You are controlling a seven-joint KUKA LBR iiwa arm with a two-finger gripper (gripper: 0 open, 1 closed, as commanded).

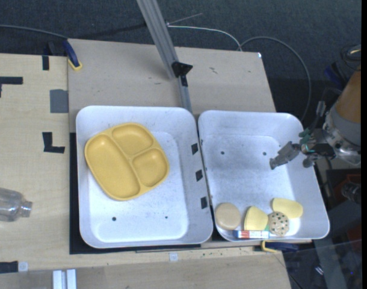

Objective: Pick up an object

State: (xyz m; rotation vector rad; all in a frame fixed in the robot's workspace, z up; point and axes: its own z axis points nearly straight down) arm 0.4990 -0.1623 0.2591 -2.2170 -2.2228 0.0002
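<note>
I work in a robotics lab: two white bins (87, 161) on a taped plywood tabletop (129, 71), cables (274, 41) trailing over dark carpet (51, 5).

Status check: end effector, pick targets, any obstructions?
End effector over right bin, near its right wall. Food pieces clustered at the bin's near edge, untouched. Nothing between them.

Arm (351, 110) at right edge of frame: orange band above a grey wrist. Gripper (282, 158) dark grey, angular; small green detail and thin dark cables at the wrist.
</note>
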